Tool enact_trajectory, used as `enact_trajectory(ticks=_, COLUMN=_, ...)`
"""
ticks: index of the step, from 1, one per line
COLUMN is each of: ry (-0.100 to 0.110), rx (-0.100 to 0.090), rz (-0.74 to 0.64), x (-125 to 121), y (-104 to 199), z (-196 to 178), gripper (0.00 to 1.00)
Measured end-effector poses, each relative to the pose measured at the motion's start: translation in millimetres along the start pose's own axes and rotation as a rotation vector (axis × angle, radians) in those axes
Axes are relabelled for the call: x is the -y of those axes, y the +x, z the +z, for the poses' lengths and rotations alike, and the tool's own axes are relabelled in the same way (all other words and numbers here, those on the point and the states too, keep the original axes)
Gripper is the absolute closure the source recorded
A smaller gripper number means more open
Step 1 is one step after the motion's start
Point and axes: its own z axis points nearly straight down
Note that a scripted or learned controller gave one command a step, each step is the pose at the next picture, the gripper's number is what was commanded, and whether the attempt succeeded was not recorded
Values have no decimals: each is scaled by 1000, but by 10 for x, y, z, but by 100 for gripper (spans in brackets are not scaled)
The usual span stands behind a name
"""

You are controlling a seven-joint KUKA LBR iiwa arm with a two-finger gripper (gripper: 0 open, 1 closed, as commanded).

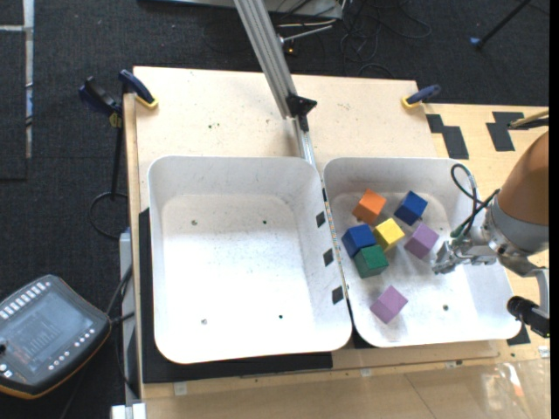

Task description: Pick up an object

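Whether the gripper (445, 258) is spread or pinched cannot be told. A purple block (422, 240) lies just left of it, judged light, rigid, best taken across flat opposite faces

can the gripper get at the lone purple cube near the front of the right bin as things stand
Probably yes. The purple cube lies apart from the cluster of other cubes, with bare bin floor around it, and the gripper hangs close above the same right bin.

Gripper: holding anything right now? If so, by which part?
Nothing is held. The gripper sits low in the right bin, just right of the purple cube, with no block between its fingers.
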Motion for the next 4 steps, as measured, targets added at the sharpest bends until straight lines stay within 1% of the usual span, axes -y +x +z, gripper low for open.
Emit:
enact_trajectory(ticks=1, ry=-4, rx=2, rz=-2, x=41, y=10, z=-445, gripper=100)
enact_trajectory(ticks=2, ry=-6, rx=2, rz=-4, x=-56, y=6, z=-1049, gripper=100)
enact_trajectory(ticks=3, ry=-7, rx=4, rz=-4, x=-50, y=-48, z=-1676, gripper=100)
enact_trajectory(ticks=4, ry=1, rx=-2, rz=-8, x=-111, y=486, z=-1503, gripper=100)
